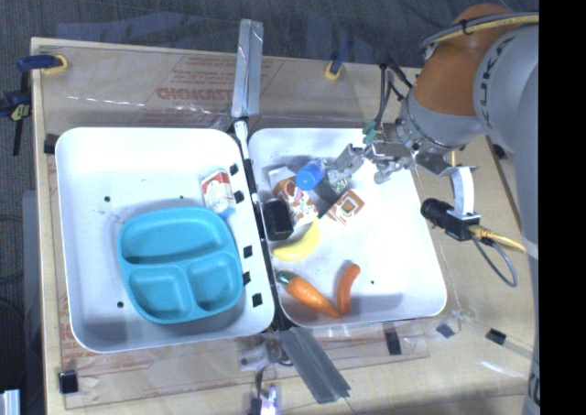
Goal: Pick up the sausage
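So from my feed, the sausage is sitting in the right bin, down near the front wall, standing on a slight tilt. Its lower end is right up against the carrot, which lies slanted beside it on the left; I can't tell for sure if they touch, but it looks like it.

The arm comes in from the right, with the gripper over the back of the same bin. The sausage is well apart from it. I honestly can't tell how far open the claw is or whether it has anything, since it blends into the clutter there.

That clutter: a blue cap thing just beside the gripper, a small carton and another printed pack, a dark block by the divider, and a banana in front of those, between the pile and the carrot.

Left bin has a blue tray with three compartments, and a little red-and-white carton at the tray's back right corner.
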{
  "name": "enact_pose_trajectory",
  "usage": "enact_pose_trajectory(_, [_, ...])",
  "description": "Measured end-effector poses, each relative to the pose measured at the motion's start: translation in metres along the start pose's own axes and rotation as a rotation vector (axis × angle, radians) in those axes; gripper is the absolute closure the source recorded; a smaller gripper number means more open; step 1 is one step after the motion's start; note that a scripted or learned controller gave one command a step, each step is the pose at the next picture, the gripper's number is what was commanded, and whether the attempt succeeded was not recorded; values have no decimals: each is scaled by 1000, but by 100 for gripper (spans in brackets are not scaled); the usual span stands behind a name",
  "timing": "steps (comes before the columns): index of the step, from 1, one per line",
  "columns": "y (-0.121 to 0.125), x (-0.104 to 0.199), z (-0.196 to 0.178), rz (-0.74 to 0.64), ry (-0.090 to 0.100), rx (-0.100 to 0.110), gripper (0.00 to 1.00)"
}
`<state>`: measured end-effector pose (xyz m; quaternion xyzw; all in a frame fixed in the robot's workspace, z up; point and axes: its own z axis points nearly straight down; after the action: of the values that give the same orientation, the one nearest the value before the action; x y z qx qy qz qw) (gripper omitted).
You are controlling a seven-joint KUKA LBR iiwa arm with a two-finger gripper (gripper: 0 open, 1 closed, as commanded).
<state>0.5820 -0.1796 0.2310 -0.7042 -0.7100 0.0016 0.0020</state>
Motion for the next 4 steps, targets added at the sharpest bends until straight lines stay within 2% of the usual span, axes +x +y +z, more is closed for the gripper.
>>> enact_pose_trajectory(1, [-62, 9, 97, -189, 0, -1, 0])
enact_pose_trajectory(2, [-93, -26, 116, -273, -1, -4, 0])
enact_pose_trajectory(3, [-104, -29, 140, -390, -1, -4, 0])
enact_pose_trajectory(4, [-103, -30, 130, -394, -2, -5, 100])
